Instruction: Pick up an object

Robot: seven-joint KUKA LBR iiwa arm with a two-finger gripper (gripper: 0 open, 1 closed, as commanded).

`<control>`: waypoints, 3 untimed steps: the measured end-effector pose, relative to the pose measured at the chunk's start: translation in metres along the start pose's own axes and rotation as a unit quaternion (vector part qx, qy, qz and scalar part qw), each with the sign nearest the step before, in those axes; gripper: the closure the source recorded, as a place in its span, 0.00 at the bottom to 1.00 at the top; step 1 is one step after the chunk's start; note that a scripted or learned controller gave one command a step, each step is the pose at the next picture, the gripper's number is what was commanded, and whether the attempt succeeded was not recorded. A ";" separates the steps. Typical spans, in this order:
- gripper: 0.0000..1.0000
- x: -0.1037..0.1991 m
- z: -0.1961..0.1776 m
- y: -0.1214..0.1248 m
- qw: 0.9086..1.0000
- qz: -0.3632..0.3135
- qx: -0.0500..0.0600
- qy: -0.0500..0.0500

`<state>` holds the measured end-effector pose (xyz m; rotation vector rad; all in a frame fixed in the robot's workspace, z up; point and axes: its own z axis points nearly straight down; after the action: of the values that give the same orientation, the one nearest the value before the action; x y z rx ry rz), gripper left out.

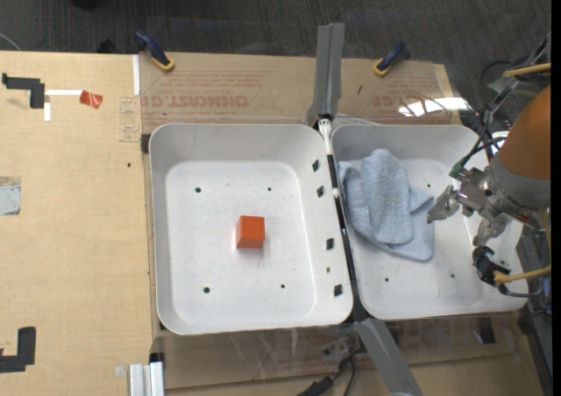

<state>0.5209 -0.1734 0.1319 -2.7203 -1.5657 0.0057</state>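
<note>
On the pale wooden counter (70, 236) at far left lies a small orange-red tag (90, 99). Next, the left bin (166, 210), smooth white plastic with rounded corners, carries a small orange-red cube (251, 232), matte and sharp-edged, near its middle. In the right bin (412, 289) a soft light-blue cloth (383, 200) lies crumpled against the left wall. My fingers (441, 208) hang just beside the cloth's right edge, low over the bin floor; whether they are parted or clenched I cannot tell.

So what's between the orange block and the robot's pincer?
In the camera view, the bins' meeting walls and a crumpled light-blue cloth lie between the orange block and the pincer.
</note>
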 end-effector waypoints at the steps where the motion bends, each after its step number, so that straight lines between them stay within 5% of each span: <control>1: 0.00 0.028 0.041 0.020 1.000 0.015 -0.001 0.001; 2: 1.00 0.027 0.032 0.020 1.000 0.015 0.000 0.000; 3: 1.00 0.062 -0.047 -0.003 0.994 -0.113 -0.002 0.000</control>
<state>0.5493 -0.1184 0.1788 -2.5287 -1.8634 0.0032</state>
